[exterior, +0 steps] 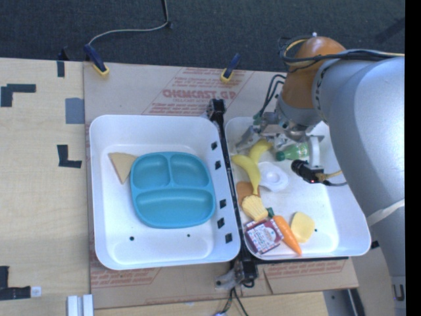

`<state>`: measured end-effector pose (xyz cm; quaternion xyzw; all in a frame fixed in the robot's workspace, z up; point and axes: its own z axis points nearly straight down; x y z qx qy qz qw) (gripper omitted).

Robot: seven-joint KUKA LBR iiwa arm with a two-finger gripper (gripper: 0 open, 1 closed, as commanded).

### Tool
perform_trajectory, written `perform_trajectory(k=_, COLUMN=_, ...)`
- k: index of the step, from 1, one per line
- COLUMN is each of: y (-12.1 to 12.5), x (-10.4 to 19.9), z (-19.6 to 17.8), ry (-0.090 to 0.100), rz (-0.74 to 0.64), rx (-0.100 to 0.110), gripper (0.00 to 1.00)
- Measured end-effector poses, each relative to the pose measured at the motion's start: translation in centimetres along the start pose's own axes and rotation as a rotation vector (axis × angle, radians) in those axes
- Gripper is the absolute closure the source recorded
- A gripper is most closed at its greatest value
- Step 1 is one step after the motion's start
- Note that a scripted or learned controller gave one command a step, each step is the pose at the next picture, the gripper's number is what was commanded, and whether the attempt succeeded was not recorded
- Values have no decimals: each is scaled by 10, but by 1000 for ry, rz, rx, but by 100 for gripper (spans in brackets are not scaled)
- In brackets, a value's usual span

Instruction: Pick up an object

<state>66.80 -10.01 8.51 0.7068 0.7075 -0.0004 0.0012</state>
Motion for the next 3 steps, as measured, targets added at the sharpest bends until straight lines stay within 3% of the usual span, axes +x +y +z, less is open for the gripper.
perform_trajectory(k=1, y=0, x=1, z=0, ry=-1, rz=1, rx=1, gripper=0)
perform_trajectory(k=2, y=0, x=1, z=-10, ry=-2, rz=0, rx=1, gripper=100)
perform_trajectory(k=3, y=-51, x=42, z=-100, ry=3, rz=-2, rx=1, gripper=100)
